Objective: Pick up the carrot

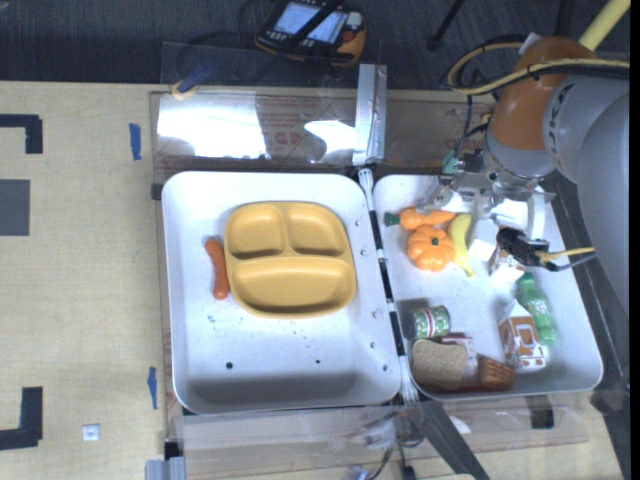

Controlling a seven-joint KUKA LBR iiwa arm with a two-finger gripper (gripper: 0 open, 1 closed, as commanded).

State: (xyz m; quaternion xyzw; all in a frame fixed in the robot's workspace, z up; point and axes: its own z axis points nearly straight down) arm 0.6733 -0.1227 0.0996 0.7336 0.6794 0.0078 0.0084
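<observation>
Carrot (pixel 424 216) lies in right bin (pixel 588 360), upper-left area, orange, pointing roughly sideways, touching top of small pumpkin (pixel 432 250). Banana (pixel 461 242) just beside pumpkin on its right. My gripper (pixel 468 190) sits over the bin's far edge, just right of the carrot's end; can't tell how it stands, wrist blocks it. Nothing visibly pinched. Lower in same bin: green-and-red can (pixel 431 322), label unreadable; bread slice (pixel 441 362); brown cracker-like piece (pixel 494 372); green bottle (pixel 536 306); orange-white carton (pixel 524 342), print too small to read. Left bin (pixel 190 358) holds yellow divided tray (pixel 290 258), with a sausage (pixel 217 267) just beside its left edge. Handheld screen unit (pixel 308 28) on floor beyond bench, screen lit, text illegible.
</observation>
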